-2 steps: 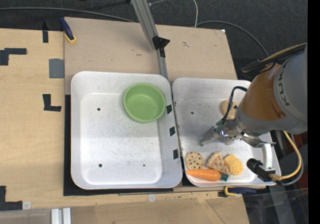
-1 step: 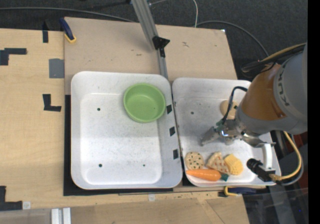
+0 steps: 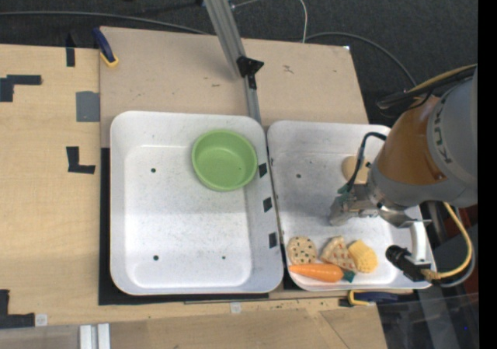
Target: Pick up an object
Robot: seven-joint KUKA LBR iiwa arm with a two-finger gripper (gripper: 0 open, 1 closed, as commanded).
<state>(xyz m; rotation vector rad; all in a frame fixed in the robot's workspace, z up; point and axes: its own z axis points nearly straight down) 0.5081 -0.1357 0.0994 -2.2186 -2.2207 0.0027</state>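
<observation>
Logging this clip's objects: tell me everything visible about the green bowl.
The green bowl is round, plain light green, plastic-looking, with a slightly darker rim. It sits upright and looks empty, in the left bin, at its upper right near the wall shared with the right bin. Nothing but the bin floor touches it.

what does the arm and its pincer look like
The arm is bulky and rounded, grey with a broad orange band above the wrist. A black cable loops off it, and a yellow one trails lower down. The pincer is small, dark grey metal.
</observation>
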